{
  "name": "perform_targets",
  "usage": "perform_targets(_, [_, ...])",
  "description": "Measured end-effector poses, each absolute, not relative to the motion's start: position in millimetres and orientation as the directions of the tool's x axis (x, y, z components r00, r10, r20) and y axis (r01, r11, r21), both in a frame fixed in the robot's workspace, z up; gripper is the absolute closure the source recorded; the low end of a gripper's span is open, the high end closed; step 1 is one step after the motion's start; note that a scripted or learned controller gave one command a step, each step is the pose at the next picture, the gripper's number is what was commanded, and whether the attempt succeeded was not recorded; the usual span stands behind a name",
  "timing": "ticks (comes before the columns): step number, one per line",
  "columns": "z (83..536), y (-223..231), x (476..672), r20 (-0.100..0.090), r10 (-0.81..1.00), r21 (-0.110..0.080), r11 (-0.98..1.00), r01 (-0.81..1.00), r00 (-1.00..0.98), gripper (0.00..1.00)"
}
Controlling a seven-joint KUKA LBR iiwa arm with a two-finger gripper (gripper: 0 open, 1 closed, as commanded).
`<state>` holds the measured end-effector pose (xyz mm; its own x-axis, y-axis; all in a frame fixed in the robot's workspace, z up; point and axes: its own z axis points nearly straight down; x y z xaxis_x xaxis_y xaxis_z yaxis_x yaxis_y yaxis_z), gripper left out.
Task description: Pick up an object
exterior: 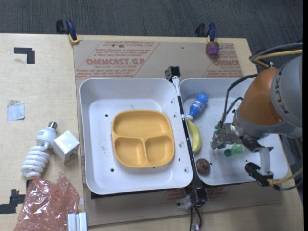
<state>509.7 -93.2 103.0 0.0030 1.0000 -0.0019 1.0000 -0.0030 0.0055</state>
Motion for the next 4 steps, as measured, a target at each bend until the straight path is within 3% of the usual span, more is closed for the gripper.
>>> perform_targets(1, [146.3,-116.7,588.0,-0.001,1.0,0.0,0.002,1.0,-0.002,1.0])
perform_targets(2, [146.3,-116.8,588.0,-0.001,1.0,0.001,0.002,1.0,-0.002,0.0])
perform_targets(3, [92.3,-106.8,561.8,0.0,1.0,0.0,0.0,1.0,0.0,0.0])
perform_targets(4, [92.5,-92.8,517.2,-0.001,1.0,0.0,-0.002,1.0,0.002,0.0])
